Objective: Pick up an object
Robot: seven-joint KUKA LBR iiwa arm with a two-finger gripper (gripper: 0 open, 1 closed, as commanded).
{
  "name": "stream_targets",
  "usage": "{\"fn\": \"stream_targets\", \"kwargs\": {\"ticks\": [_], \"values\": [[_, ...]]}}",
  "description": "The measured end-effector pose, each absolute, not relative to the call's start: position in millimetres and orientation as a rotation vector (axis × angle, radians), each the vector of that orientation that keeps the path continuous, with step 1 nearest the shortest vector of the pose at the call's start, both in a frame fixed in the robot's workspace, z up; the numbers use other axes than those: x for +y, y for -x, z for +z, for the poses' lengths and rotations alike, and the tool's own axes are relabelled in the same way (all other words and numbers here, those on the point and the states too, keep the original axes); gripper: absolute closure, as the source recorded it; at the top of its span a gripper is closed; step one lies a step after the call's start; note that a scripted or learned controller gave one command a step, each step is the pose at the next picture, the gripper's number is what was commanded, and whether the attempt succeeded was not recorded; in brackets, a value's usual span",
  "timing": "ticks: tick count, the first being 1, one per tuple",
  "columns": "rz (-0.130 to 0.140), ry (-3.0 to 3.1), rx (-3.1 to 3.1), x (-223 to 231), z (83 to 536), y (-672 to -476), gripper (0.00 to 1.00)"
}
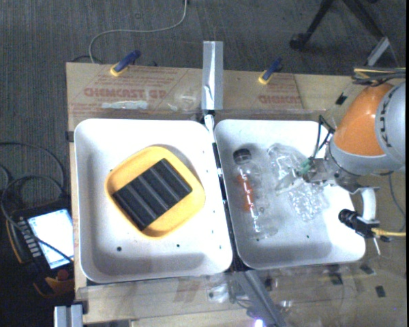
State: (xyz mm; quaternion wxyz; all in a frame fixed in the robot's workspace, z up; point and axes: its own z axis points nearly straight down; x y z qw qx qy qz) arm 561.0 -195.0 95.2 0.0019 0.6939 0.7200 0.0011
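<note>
Two white bins sit side by side on the bench. The left bin [88, 182] holds a yellow dish [157, 191] with rounded corners, turned at a slant, its middle filled by a black ribbed insert of three or four raised bars. The right bin [347, 247] holds clear plastic things that are hard to tell apart against the white floor: a clear bottle [251, 193] lying lengthwise near the bin's left wall, with a dark cap at its far end and a thin red strip along its body, and just right of it a heap of crumpled clear plastic [293, 179] with a bubbled or knobbly surface spreading toward the bin's centre. The arm [371, 131] comes in from the right over this bin, orange band up top, and its gripper [312, 170] sits down at the right side of the crumpled plastic, touching or just above it. How wide the gripper stands, and whether it has anything, I cannot tell.
</note>
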Motion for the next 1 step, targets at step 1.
{"fn": "stream_targets", "kwargs": {"ticks": [1], "values": [[-0.018,-2.122,2.333,-195.2,89.6,-605.6,0.0]]}}
